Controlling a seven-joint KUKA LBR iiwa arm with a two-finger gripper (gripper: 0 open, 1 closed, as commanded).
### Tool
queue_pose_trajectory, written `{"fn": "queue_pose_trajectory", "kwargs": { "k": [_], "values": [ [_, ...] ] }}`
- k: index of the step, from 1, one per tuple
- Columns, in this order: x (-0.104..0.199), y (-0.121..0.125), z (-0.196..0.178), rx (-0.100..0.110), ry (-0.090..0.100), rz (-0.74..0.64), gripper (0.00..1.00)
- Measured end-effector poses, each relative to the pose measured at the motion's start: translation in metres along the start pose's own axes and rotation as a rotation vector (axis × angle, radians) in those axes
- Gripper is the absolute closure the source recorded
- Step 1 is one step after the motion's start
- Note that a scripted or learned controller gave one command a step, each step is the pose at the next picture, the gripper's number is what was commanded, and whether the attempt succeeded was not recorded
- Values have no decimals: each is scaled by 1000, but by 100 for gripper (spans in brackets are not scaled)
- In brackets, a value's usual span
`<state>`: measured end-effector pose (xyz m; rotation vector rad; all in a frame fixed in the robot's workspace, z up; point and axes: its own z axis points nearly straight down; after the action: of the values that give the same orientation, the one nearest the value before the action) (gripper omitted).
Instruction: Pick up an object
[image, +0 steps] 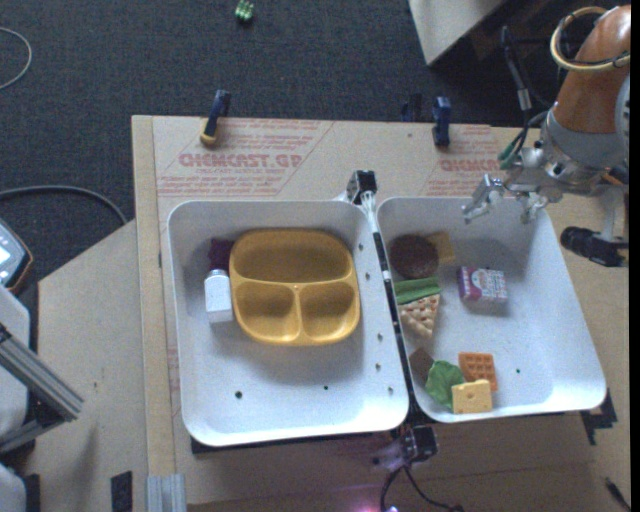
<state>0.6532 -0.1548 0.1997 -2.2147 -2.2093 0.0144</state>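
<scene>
The right bin (560, 330) holds a scatter of small toy foods. Near its back left corner lies a dark brown round patty (413, 256), with a tan slice (441, 245) just behind it. A small purple carton (482, 285) with a white label, its print too small to read, sits near the middle. Along the left wall lie a green strip (416, 290) and a pizza slice (420, 315). Toward the front edge are a dark brown piece (420, 362), a green leaf (441, 381), an orange waffle (477, 365) and a yellow cheese wedge (472, 397).

The gripper (505, 197) hangs over the right bin's back edge, its two fingers spread apart with nothing between them. The grey arm (592, 95) with its orange band reaches in from the back right corner of the bench.

The left bin (190, 370) carries a yellow divided plate (294, 285) in its middle, with a small white bottle (218, 297) and a dark purple item (220, 248) at the plate's left side.

The cardboard sheet (150, 200) under the bins bears red print reading "CHEMCAST GP", partly hidden.
</scene>
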Motion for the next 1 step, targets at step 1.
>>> {"fn": "queue_pose_trajectory", "kwargs": {
  "k": [1],
  "values": [
    [0,3,-10,-15,-3,-2,0]
  ]
}}
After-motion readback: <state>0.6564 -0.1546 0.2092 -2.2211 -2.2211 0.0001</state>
